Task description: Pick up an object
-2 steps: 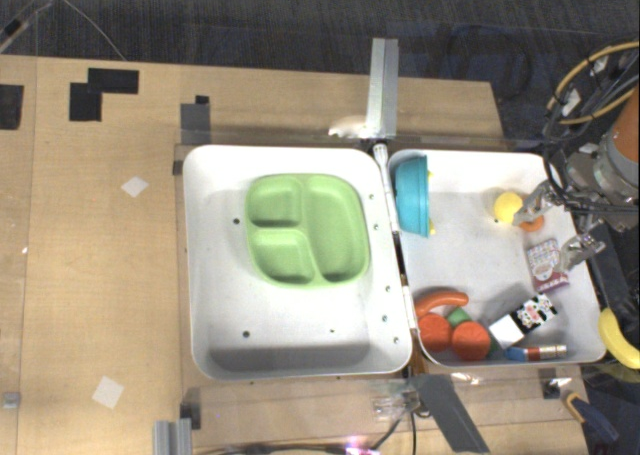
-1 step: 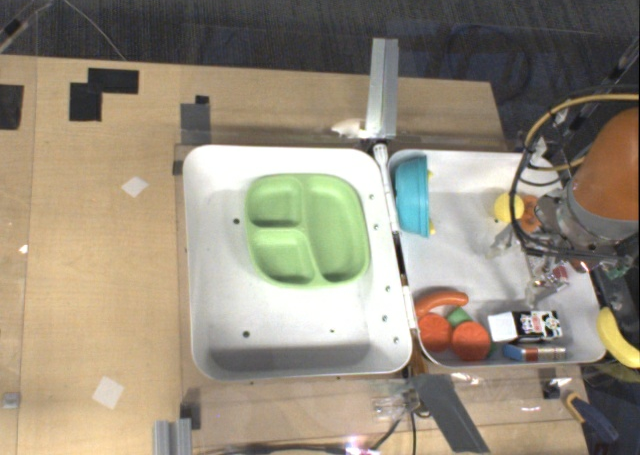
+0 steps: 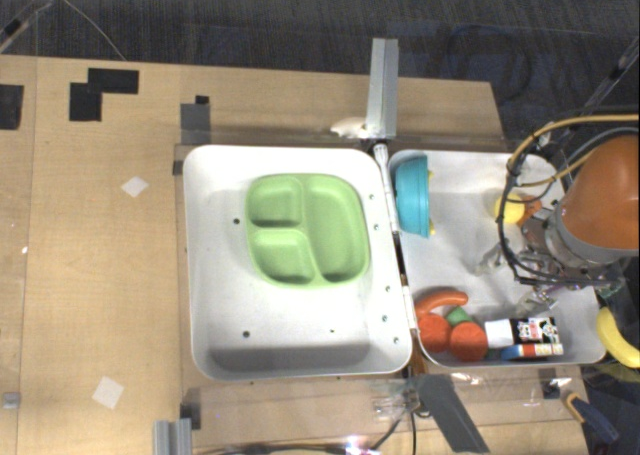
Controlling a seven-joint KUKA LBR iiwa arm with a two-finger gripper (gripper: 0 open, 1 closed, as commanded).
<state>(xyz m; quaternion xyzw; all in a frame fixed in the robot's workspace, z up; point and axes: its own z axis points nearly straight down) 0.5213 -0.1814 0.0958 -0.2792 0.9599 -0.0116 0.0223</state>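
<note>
Reaching into the right bin (image 3: 450, 173) from the right edge of the frame, the arm (image 3: 600, 198) is hovering above its contents; the gripper (image 3: 535, 273) is obscured by cables, so its finger state cannot be determined. Candidate objects are lying along the bin's lower edge: the tomato (image 3: 467, 340), the marker box (image 3: 525, 335) and the blue bowl (image 3: 411, 195) at upper left. The step appears to be approach; next, the gripper likely needs lowering onto one object.

A green divided tray (image 3: 305, 228) is lying flat in the left bin (image 3: 215, 343). In the right bin (image 3: 455, 243), a blue bowl (image 3: 411, 195) is leaning on edge, with red-orange toys (image 3: 450, 321) and a small box (image 3: 528, 335) near.

no readable text; the small box (image 3: 524, 336) in the right bin (image 3: 460, 233) carries print, too small to read
</note>
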